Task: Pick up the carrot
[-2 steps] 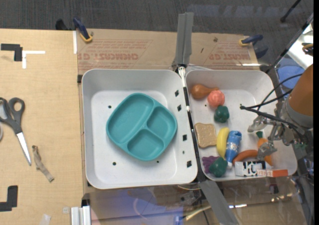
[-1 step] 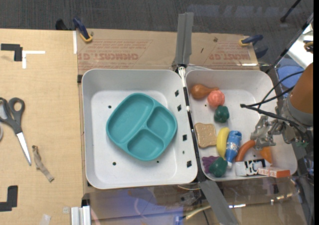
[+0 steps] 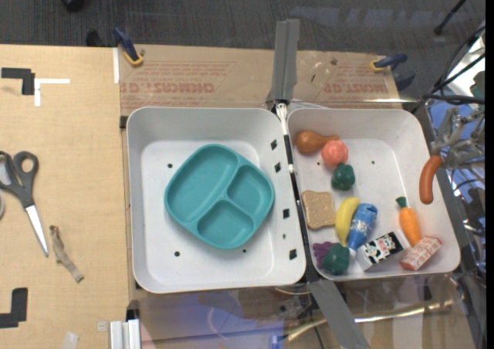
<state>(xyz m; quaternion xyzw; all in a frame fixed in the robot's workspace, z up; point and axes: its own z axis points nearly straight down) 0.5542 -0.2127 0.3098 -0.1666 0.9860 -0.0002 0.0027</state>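
The carrot point(image 3: 408, 221), orange with a small green top, lies in the right bin point(image 3: 386, 125) near its right wall, pointing toward the front. A red sausage point(image 3: 428, 179) leans on the wall just behind it. A pink-and-white wrapped snack point(image 3: 421, 253) lies just in front of it.
The right bin also holds a pear-shaped brown fruit point(image 3: 311, 140), a pink ball point(image 3: 335, 153), a dark green vegetable point(image 3: 343, 177), bread point(image 3: 318, 208), a banana point(image 3: 346, 219), a blue bottle point(image 3: 361, 225), a milk carton point(image 3: 382, 249) and grapes point(image 3: 332, 256). A teal divided plate point(image 3: 220, 195) sits in the left bin point(image 3: 147, 185). Scissors point(image 3: 25, 189) lie on the bench.
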